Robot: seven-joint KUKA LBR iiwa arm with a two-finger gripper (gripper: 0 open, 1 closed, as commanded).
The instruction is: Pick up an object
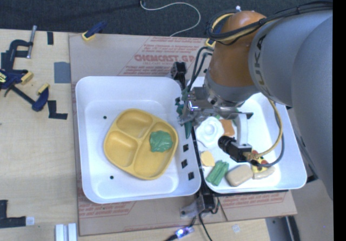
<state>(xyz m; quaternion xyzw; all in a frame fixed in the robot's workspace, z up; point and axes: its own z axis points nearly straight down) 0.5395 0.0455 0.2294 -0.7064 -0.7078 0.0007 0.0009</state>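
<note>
— Claw first: where is it, and is it holding anything?

— Claw (pixel 188 115) hangs under the grey arm (pixel 294 56), which reaches in from the right. It sits right at the wall where the two white bins meet, on the left edge of the right bin (pixel 289 178). Nothing shows in its grasp. The wrist blocks the view, so I cannot tell whether it is released or clenched.

— What is there to pick up?

— Any object will do. The closest is a white round piece (pixel 208 131), just beside the claw near the right bin's left edge. An orange piece (pixel 228 126) lies next to it, toward the bin's middle. Along the front edge, close together, are a small yellow piece (pixel 207 159), a green ridged piece (pixel 217 172) and a tan lump (pixel 239 175).

— And the other bin?

— A yellow divided plate (pixel 127 151) lies in the middle of the left bin (pixel 86 126). A green leafy piece (pixel 161 141) rests in its right-hand compartment.

— Why would the claw be placed there?

— My guess is that it is lined up over the crowded left side of the right bin, with the white piece the likeliest target. The bin wall is very close, so a grab could catch the wall or push the neighbouring pieces aside.
</note>
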